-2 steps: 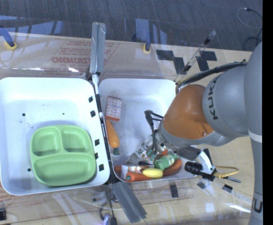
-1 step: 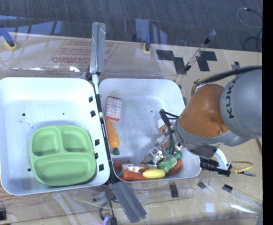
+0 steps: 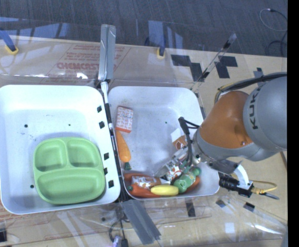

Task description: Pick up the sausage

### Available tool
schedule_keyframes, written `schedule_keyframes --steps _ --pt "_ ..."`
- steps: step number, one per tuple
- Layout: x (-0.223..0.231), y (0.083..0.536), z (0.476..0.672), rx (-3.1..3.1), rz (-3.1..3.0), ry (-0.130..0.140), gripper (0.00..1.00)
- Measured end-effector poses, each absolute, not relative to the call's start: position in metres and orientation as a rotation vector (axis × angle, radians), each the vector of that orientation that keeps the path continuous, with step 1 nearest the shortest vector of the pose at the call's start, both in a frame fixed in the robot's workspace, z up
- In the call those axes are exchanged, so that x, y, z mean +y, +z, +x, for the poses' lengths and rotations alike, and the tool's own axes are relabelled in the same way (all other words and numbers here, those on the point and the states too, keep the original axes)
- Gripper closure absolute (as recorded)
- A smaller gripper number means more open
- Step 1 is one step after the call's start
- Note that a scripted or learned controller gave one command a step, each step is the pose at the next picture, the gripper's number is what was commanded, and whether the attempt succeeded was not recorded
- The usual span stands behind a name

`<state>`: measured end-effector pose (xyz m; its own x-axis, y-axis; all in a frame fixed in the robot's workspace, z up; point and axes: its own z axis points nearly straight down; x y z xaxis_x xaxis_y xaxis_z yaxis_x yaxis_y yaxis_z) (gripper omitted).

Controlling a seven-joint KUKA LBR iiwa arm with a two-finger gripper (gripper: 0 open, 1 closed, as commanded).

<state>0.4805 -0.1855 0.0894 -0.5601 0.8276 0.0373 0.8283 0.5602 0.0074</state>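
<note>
— Plate (image 3: 67,170), green, sits alone in the left bin (image 3: 16,102). The sausage?

— Probably that reddish piece (image 3: 142,185) along the right bin's (image 3: 154,94) near wall, heaped with a carrot (image 3: 123,146) and lemon (image 3: 164,190).

— And the gripper (image 3: 186,161)?

— Down among that heap; the arm's (image 3: 231,125) bulk hides it, so I can't tell its state.

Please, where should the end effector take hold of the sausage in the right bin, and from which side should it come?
Probably at the left half of the sausage, coming from above. It lies flat along the right bin's near wall, and the yellow lemon covers its middle while packets crowd the right end, so the left part appears most open.
</note>
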Motion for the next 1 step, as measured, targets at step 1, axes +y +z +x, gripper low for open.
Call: schedule_keyframes --steps 1 --pt "-0.1725 0.0918 0.4771 -2.834 -1.355 0.000 0.00"
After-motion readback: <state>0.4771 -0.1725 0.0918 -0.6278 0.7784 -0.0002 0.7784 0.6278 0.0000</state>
